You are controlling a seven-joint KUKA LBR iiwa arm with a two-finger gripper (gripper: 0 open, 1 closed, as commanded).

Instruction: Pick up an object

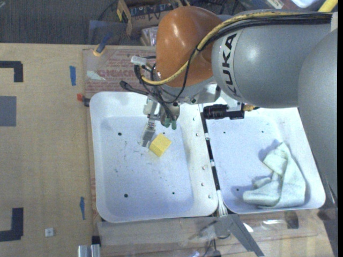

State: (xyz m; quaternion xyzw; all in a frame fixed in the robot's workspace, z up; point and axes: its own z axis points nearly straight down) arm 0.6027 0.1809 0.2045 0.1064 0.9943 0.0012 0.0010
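A small yellow block (160, 145) lies on the floor of the left bin (107, 186), near its middle. My gripper (159, 130) hangs just above and behind the block, pointing down from the orange wrist band. It stands open, one thin grey finger (148, 133) reaching down at the block's left edge and the green-tipped one (171, 123) higher on the right. Nothing sits between the fingers; the block lies just below them on the bin floor.
A crumpled white cloth (277, 181) lies in the right bin (241, 143), toward its near right corner. The grey arm covers the back of the right bin. A wooden bench top (43, 143) with blue tape marks lies left of the bins.
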